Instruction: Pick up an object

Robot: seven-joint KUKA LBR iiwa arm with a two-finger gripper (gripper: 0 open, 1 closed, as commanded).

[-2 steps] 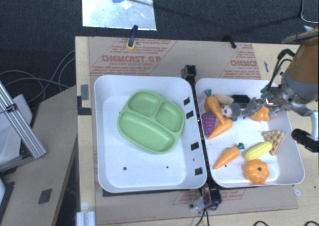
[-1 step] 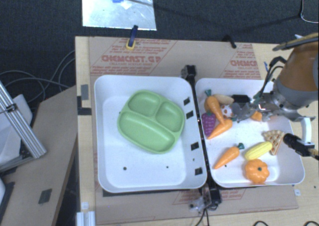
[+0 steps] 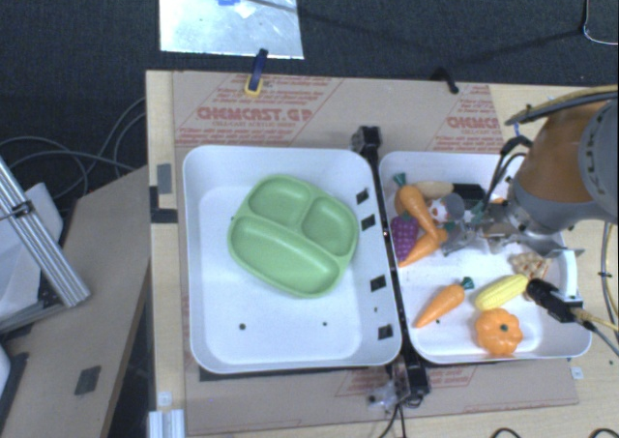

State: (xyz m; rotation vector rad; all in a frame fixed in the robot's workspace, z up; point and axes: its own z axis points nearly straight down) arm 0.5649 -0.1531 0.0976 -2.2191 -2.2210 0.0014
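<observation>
Toy vegetables fill the right bin [image 3: 426,349]: two carrots [image 3: 418,206] beside purple grapes [image 3: 403,231], a third carrot [image 3: 441,303], corn [image 3: 501,290] and a pumpkin [image 3: 498,331]. The gripper [image 3: 462,224] sits low among them, its jaw state impossible to tell. A green divided plate [image 3: 293,234] occupies the left bin [image 3: 208,330].

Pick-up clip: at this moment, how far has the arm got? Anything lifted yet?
Done: the arm has reached low into the right bin, its gripper among the toys near the purple grapes and a carrot. In hand: nothing visibly; the grasp can't be judged here. Left: grasping and lifting. The other carrot, corn and pumpkin lie in the bin; the green plate sits in the left bin.
</observation>
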